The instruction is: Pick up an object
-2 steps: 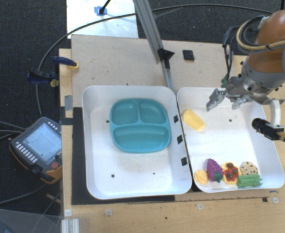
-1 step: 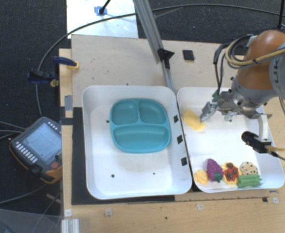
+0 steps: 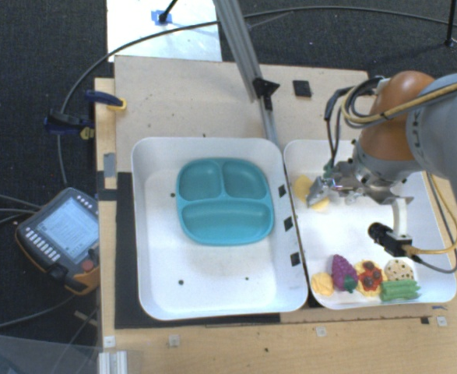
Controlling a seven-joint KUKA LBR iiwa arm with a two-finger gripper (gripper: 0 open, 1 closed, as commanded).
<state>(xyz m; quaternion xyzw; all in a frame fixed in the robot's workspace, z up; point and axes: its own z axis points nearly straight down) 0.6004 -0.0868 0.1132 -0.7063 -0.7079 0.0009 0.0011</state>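
My gripper [image 3: 319,192] is low over the far left part of the right bin [image 3: 434,209]. A yellow toy piece [image 3: 301,185] lies at its tip, beside the bin's left wall. A second bit of yellow [image 3: 318,204] shows just under the gripper; I cannot tell whether the two are one object, or whether it is being gripped. Along the bin's front edge lie a yellow slice [image 3: 321,284], purple grapes [image 3: 342,271], a red and yellow pizza piece [image 3: 368,276], a speckled cookie [image 3: 400,269] and a green pod [image 3: 400,290].
The left bin [image 3: 154,232] holds a teal divided plate [image 3: 224,201]. A grey pole [image 3: 240,41] slants down to the bins' far edge. Cables hang from the arm's wrist [image 3: 391,236] over the right bin. A teach pendant [image 3: 61,236] lies left of the bench.
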